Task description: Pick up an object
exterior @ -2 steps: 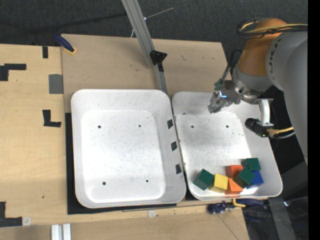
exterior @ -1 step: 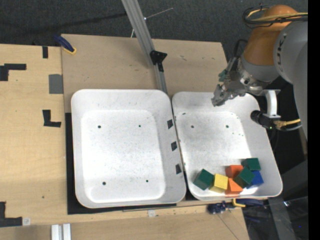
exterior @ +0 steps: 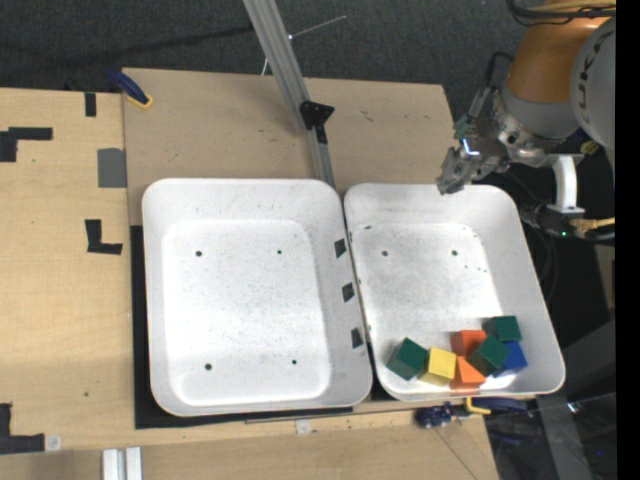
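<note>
**Claw up at the far rim, blocks bunched in the near corner**

The claw [exterior: 455,176] hangs over the far edge of the right bin [exterior: 430,268], tilted down and to the left from the grey arm [exterior: 560,68] with its orange band. It is small and dark against the rim, so whether it is spread or pinched I cannot tell; nothing shows in its grip. Down in that bin's near right corner sits the whole cluster: a dark green block [exterior: 407,358] on the left, a yellow block [exterior: 439,365] touching it, an orange block [exterior: 466,356] next, then two more green blocks [exterior: 497,338] and what looks like a blue block [exterior: 514,357] at the wall. The cluster lies well apart from the claw. The left bin [exterior: 245,298] sits alongside on the table [exterior: 60,298].
</note>
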`<act>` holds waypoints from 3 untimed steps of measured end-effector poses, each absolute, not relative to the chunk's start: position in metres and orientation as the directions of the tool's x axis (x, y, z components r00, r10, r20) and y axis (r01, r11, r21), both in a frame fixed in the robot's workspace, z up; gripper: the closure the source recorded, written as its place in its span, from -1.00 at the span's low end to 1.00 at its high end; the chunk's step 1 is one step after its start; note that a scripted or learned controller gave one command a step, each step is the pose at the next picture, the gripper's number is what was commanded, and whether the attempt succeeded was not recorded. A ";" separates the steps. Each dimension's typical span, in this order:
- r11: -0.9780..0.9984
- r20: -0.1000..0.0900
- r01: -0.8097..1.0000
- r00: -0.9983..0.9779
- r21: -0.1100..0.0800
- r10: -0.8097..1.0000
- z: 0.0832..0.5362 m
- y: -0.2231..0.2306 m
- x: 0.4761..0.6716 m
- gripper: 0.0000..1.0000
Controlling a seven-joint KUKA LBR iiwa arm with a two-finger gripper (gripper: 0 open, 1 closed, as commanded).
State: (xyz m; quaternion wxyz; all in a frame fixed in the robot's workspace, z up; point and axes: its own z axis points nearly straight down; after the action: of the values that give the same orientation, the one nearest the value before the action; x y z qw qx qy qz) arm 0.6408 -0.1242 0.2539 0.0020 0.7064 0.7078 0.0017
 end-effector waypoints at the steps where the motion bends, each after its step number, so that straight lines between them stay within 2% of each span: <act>1: 0.006 0.002 1.000 -0.006 0.001 1.000 0.260 -0.072 0.642 1.00; 2: 0.006 0.001 1.000 -0.006 -0.001 1.000 0.257 -0.018 0.647 1.00; 3: 0.005 0.001 1.000 -0.005 -0.003 1.000 0.249 0.027 0.634 1.00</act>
State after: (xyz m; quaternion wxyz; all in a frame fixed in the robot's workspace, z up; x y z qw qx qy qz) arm 0.6341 0.0270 0.2486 -0.0013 0.7052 0.7090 -0.0008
